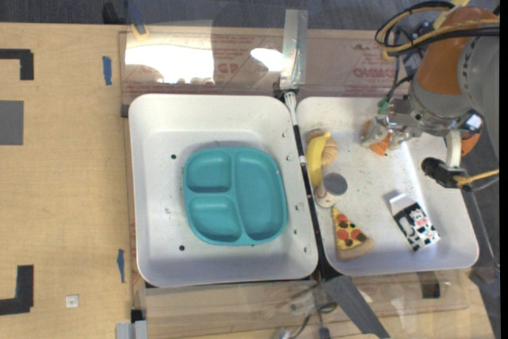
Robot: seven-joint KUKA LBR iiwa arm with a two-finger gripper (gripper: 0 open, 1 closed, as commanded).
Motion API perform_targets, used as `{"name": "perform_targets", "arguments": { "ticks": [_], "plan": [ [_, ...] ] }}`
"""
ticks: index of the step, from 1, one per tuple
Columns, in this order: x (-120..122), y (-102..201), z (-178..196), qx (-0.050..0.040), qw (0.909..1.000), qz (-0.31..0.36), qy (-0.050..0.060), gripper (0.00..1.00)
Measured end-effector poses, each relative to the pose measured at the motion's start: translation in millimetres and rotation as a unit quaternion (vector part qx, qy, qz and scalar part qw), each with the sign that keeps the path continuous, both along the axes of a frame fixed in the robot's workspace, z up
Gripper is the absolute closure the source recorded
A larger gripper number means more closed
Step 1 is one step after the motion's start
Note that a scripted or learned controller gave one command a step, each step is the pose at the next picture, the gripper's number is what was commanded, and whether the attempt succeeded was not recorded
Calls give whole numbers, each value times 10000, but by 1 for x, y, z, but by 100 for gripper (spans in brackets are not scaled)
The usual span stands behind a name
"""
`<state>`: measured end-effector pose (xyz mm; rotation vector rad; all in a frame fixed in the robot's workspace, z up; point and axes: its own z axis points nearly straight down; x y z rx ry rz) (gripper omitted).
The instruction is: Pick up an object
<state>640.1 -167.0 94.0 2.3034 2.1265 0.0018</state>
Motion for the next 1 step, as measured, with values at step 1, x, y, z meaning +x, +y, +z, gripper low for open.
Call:
{"name": "perform_targets", "arguments": {
  "ticks": [1],
  "plan": [
    [5, 50, 91, 25, 9983, -589, -13, 100]
  ]
}}
